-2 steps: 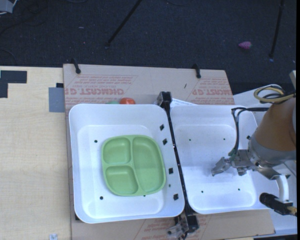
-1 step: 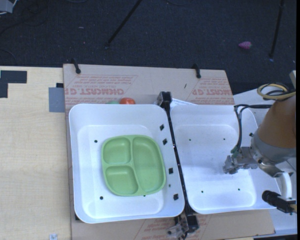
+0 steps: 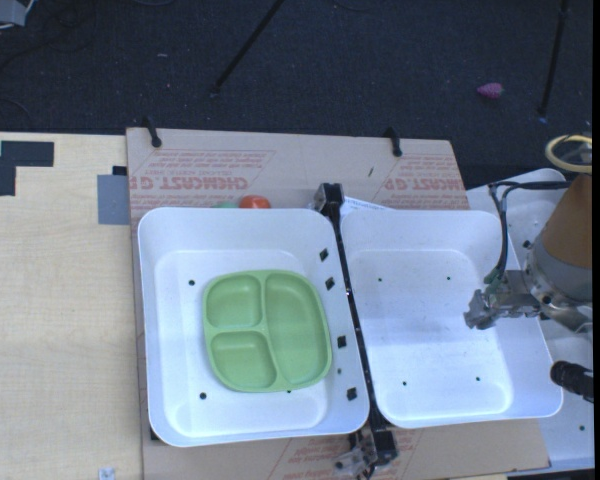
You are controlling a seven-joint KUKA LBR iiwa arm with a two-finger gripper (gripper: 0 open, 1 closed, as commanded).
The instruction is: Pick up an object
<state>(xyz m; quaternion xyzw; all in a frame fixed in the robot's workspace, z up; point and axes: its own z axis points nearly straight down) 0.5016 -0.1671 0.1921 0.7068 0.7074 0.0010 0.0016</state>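
A light green divided plate [image 3: 267,330] with three compartments lies flat in the left white bin [image 3: 170,258]. My gripper [image 3: 480,313] hangs over the right edge of the right white bin [image 3: 430,408], pointing left into it. The grey arm with its orange band [image 3: 578,223] comes in from the right edge. Nothing is visible around the gripper's tip. The plate is far to the left of the gripper, across the divider between the bins.
A small orange-red object [image 3: 254,203] peeks over the far rim of the left bin. A black divider strip [image 3: 345,308] runs between the bins. Cardboard [image 3: 280,168] lies under both bins, with a wooden bench [image 3: 50,318] to the left. A black cable [image 3: 500,238] loops near the arm.
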